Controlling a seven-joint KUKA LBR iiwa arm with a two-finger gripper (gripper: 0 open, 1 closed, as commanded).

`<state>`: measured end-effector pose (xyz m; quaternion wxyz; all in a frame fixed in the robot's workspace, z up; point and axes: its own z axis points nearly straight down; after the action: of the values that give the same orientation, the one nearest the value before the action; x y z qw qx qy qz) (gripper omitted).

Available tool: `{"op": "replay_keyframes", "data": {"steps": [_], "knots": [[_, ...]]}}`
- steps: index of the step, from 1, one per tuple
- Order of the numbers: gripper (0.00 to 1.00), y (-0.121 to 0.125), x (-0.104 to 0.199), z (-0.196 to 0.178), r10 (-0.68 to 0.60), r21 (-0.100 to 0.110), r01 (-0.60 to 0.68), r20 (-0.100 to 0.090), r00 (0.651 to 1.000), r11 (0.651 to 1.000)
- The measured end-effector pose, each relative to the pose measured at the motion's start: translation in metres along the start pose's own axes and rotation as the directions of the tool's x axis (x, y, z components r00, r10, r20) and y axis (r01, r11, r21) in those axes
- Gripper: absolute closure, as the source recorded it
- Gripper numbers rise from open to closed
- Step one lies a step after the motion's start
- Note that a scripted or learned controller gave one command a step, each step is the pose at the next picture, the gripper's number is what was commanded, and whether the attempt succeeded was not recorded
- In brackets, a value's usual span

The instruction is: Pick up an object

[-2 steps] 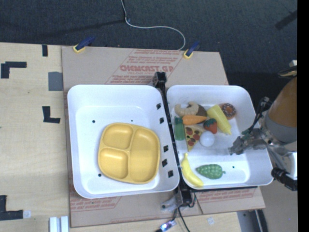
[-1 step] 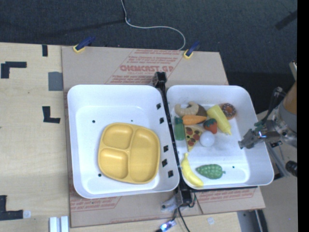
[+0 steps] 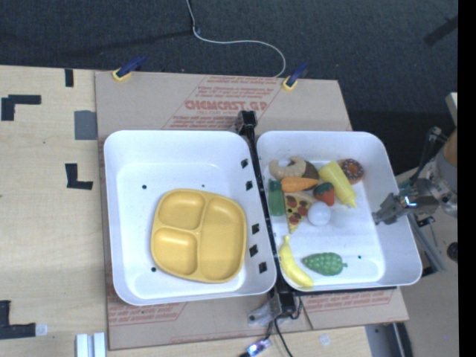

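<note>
The grey two-finger gripper [image 3: 388,208] is seen at the 3 o'clock side of the view, reaching in from the right edge. Its dark tip is pointed toward 9 o'clock and slightly downward. Behind it, toward 3 o'clock, the grey metal wrist [image 3: 428,197] is seen, with thin cables running up from it. Whether anything is gripped cannot be told at this size.
</note>
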<state>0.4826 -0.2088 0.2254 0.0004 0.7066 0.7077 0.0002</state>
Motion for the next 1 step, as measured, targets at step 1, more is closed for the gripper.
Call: {"op": "replay_keyframes", "data": {"steps": [1], "knots": [[1.0,0.0207,0.06,0.0037,-0.006,0.002,0.006,-0.002,1.0,1.0]]}}
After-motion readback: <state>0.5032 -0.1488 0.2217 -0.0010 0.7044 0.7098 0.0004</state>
